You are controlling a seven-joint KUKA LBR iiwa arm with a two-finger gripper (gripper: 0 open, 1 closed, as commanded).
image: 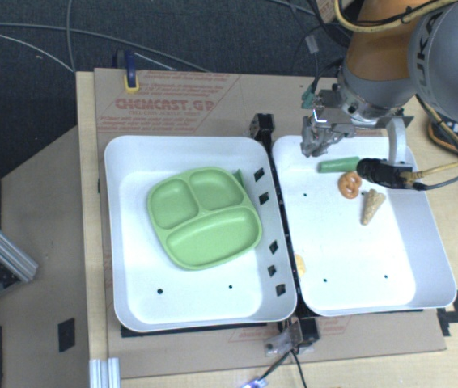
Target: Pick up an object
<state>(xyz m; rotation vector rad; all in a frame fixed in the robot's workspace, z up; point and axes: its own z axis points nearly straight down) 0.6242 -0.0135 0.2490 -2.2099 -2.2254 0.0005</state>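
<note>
While my gripper (320,140) hangs at the right bin's (375,289) far edge, grip unreadable, the green stick (338,165) lies just beside; descending here, I'd likely strike the rim.

arm (423,31): cut off top-right | tool (320,140): fingers too small to tell

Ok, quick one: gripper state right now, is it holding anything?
Gripper: above the far end of the right bin, near the green piece; nothing seen in its grasp; open or shut cannot be told.
</note>
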